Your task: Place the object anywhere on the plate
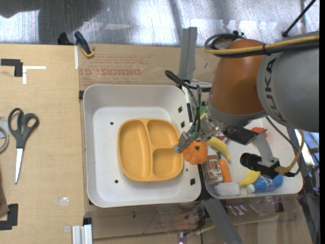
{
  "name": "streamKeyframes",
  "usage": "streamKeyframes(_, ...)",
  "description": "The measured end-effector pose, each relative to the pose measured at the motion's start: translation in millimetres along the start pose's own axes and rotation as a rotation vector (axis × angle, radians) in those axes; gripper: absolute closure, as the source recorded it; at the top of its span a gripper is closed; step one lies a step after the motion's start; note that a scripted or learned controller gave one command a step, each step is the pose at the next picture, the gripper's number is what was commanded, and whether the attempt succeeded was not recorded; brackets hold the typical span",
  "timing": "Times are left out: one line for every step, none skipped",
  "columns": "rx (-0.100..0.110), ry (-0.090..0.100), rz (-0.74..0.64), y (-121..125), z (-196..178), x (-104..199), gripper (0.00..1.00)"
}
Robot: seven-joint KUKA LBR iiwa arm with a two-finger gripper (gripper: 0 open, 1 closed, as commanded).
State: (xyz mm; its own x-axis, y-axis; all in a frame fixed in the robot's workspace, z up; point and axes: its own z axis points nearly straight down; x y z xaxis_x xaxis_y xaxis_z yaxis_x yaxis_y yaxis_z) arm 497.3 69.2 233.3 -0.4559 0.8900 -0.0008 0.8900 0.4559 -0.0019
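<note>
A yellow divided plate [150,149] lies in the left white bin [101,151]. My gripper [186,142] hangs at the plate's right edge, over the wall between the two bins. It is shut on a round orange toy fruit [196,153] with a green top. The fruit sits just right of the plate's lower right compartment, partly over the bin's rim. The grey and orange arm covers much of the right bin [289,187].
The right bin holds a banana [219,146], an orange packet [216,171], a white block [227,189], a blue bottle [265,183], a small yellow piece [250,178] and a red item [258,131]. Scissors [20,132] lie on the bench at far left.
</note>
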Motion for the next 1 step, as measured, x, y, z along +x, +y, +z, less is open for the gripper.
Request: streamKeyframes(0.000, 0.000, 0.000, 0.0, -0.1, -0.2, 0.00)
